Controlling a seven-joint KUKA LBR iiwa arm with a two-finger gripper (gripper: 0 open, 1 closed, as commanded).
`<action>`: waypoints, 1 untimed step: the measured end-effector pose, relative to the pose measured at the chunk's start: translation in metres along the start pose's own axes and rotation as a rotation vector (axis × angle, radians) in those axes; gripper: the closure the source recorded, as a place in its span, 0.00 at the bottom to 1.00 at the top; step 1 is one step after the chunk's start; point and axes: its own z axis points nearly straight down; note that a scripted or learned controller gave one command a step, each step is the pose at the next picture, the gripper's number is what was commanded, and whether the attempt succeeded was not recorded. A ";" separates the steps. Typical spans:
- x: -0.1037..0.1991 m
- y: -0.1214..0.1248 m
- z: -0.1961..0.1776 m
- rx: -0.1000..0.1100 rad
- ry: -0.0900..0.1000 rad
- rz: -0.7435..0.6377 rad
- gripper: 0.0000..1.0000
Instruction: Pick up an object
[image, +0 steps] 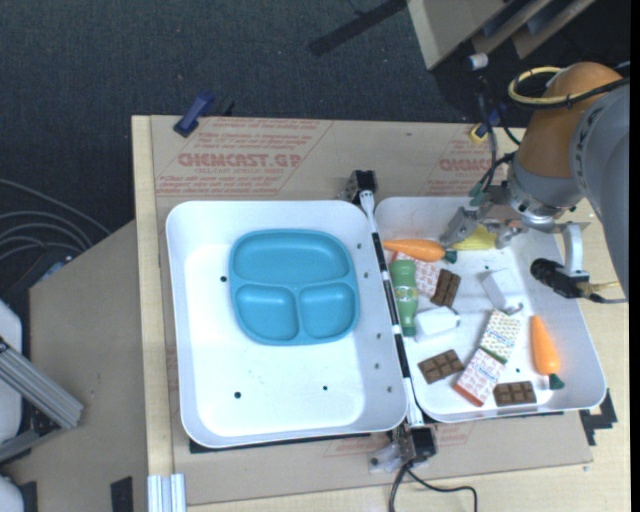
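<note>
**A:** Where is the hand (478, 222) sitting right now, and is it carrying anything?

**B:** It is hanging low over the upper part of the right bin (585, 345), toward the upper right of the frame, with the grey arm (585, 130) coming in behind it. A yellow piece (478, 240) is lying right under its tip, seemingly touching it. Whether the hand is clenched, released or grasping that piece, I cannot tell; the metal parts are blurring together there.

**A:** So nothing is being lifted?

**B:** Nothing that I can see hanging clear of the bin. My reading is that the pick is at the reaching or closing stage, with the lift and carry not yet done.

**A:** What is lying around it?

**B:** Just left of the hand an orange carrot (414, 248) is lying across the bin's top left corner. Below it a green bottle (404, 292) is running along the divider, with a brown chocolate bar (445, 288) beside it. Lower right, a second carrot (544, 346) is resting near the rim.

**A:** And the other bin?

**B:** The left bin (200, 380), mid-frame, is holding a blue sectioned plate (293, 284). Both bins are sitting on the tabletop (250, 165).
</note>
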 end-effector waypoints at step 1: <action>0.000 0.001 -0.011 -0.002 -0.002 -0.001 1.00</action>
